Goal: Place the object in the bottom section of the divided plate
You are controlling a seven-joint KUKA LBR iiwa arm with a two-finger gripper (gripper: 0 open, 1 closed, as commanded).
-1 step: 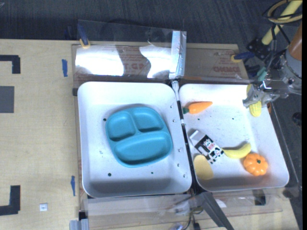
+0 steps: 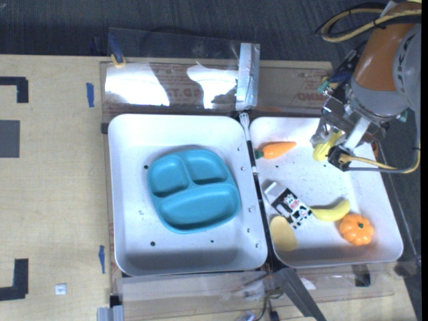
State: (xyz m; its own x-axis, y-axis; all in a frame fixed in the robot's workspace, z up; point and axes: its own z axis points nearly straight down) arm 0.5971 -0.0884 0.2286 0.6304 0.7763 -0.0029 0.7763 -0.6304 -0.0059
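Observation:
The blue divided plate lies in the left bin, with two small sections at the back and one wide section at the front. My gripper hangs over the back of the right bin, right of the carrot. A small yellow thing sits right at the gripper's tip; whether it is held is unclear.
In the right bin lie a banana, an orange pumpkin, a black-and-white box and a tan oval piece. A ridge separates the two bins.

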